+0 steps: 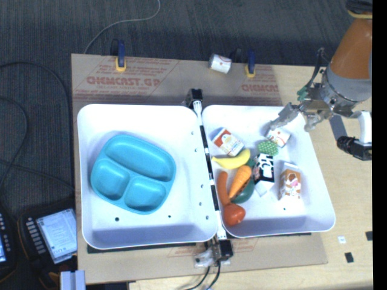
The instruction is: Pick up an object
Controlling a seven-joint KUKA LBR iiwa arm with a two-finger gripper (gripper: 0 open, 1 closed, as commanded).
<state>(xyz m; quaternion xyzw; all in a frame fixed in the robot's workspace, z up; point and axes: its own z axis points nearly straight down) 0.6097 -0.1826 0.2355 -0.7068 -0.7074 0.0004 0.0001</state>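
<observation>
Arm in from the right, orange band up top, gripper (pixel 294 115) hanging over the back-right corner of the right white plastic bin (pixel 314 219). Fingers spread apart, nothing between them; one grey finger (pixel 279 120) slants down-left toward the small white-and-red carton (pixel 279 137) just beside its tip. Touching or not? Can't tell from this angle.

Crowd in that bin: green checked packet (pixel 267 147) right next to the small carton; black-and-white patterned box (pixel 264 167) below it; white carton w/ brown-and-red print (pixel 291 184) near the right wall. Over by the left wall, red-and-white snack box (pixel 227 142), yellow plastic banana (pixel 232 160) under it, two orange toy carrots (pixel 233 183) side by side, w/ a dark green piece (pixel 245 192) poking out beneath, mostly hidden, hard to say what it is. Red toy tomato (pixel 234 213) at the front. Stuff packed tight around the middle, pieces touching or overlapping.

Left white plastic bin (pixel 91 222): blue three-compartment plastic tray (pixel 133 171), tilted a bit.

Both bins sit on a brown cardboard sheet (pixel 145 77) w/ red lettering, held by blue-and-yellow clamps (pixel 121 55) at the back edge. Small white roll-like item (pixel 220 63) lies on the cardboard behind the bins. Pale wood counter (pixel 351 222) to the right, dark carpet (pixel 36 29) w/ cables left and behind. Bottom-left corner: a device w/ a label (pixel 54 234), cut off by the edge.
</observation>
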